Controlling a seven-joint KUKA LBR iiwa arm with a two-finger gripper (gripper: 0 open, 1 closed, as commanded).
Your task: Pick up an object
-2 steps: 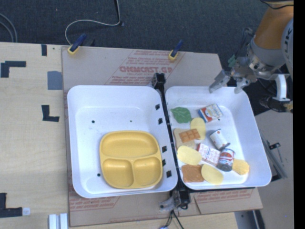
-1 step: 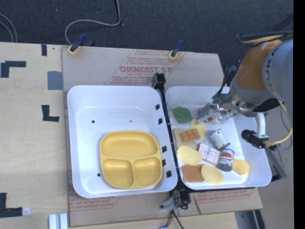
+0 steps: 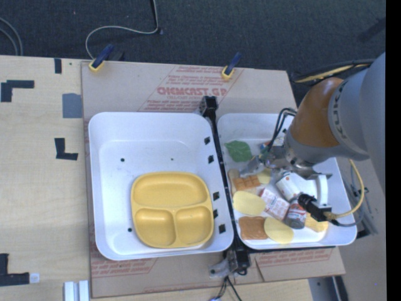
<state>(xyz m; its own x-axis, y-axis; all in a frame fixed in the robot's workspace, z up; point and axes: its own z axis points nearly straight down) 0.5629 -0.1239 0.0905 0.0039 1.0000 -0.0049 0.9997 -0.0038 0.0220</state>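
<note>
Two shallow white bins side by side on a cardboard-covered counter [image 3: 125,93]. In the left bin [image 3: 106,137], a yellow three-compartment plate [image 3: 171,209], lying flat toward the near right part of the bin. In the right bin [image 3: 247,123], a crowded heap of small items: a green leaf-shaped piece [image 3: 238,150] toward the far left, an orange-brown waffle-like piece [image 3: 245,182] just nearer, a pale yellow oval [image 3: 248,202] beside the dividing wall, a brown toast-like slab [image 3: 252,227] at the near edge, a second yellow disc [image 3: 278,231] touching it on the right, a small white packet with red print [image 3: 274,202] between the yellow pieces, and a dark bottle-like object [image 3: 296,217] just right of the packet. Reaching in from the right, the grey arm [image 3: 360,115] with its orange band [image 3: 313,115], wrist low over the middle of the right bin. Gripper [image 3: 270,158] buried among the clutter near the green piece; open or closed, cannot tell; nothing visibly held. Two blue-and-yellow clamps [image 3: 100,58] on the far edge of the cardboard.
</note>
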